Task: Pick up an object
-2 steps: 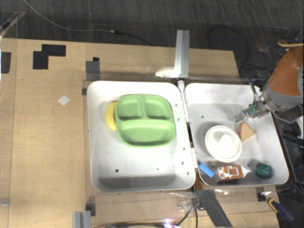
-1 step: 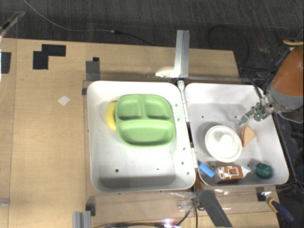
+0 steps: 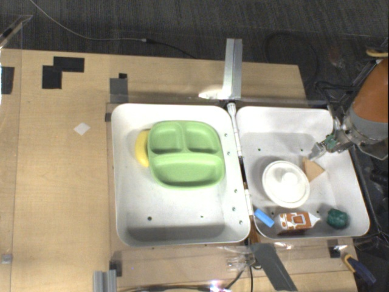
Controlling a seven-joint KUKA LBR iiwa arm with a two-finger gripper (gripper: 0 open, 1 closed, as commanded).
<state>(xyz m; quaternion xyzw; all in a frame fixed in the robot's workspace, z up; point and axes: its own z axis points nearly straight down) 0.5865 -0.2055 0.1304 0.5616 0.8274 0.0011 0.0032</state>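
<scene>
The arm w/ its orange band is reaching in from the right, and the claw is hanging over the right bin, at the far-right part of it; can't tell if it's spread or pressed together, too small and dark. Just below the claw tip a tan wedge-shaped block is lying, flat-faced, pale brown, looking like wood or card, touching or nearly touching the tip; nothing is visibly sitting between the fingers. Next to the block, to its left, a round white bowl is sitting upright, mid-bin. Along the near wall of the right bin: a small blue piece at left, then an orange-brown packet w/ a white label, then a dark green lumpy item at the near-right corner. In the left bin a green divided tray is lying w/ three compartments, partly covering a yellow object at its left edge. Both bins are resting on the light wooden tabletop.
</scene>
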